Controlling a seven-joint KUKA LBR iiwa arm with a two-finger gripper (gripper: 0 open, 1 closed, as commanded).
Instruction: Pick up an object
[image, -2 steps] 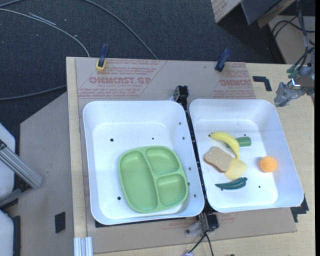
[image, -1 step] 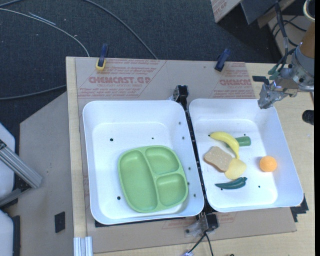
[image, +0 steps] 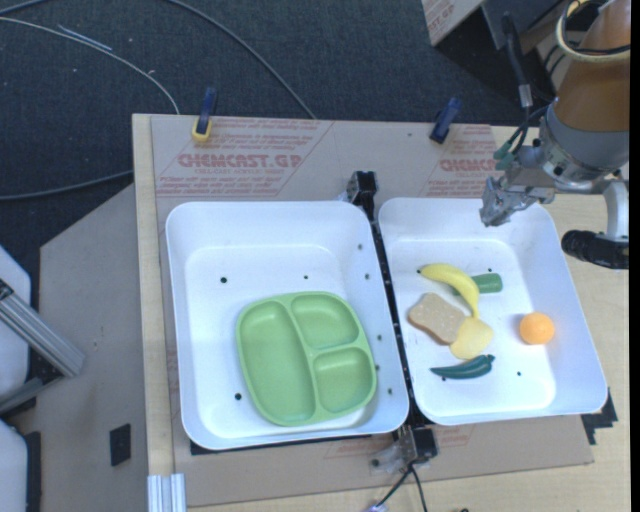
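Observation:
The right bin (image: 560, 395) holds a yellow banana (image: 450, 281), a green cylinder (image: 488, 283) just behind it, a slice of bread (image: 437, 318), a pale yellow lemon-like piece (image: 471, 339), a dark green pepper (image: 463, 369) and an orange ball (image: 537, 328). My gripper (image: 497, 212) hangs over the far edge of the right bin, above and behind the banana, apart from every object. Nothing is between its fingers.
The left bin (image: 200, 250) carries a light green divided plate (image: 302, 355). Black clamps sit between the bins at the far end (image: 362, 186) and near end (image: 415, 445). Blue clips (image: 446, 118) pin the cardboard's far edge.

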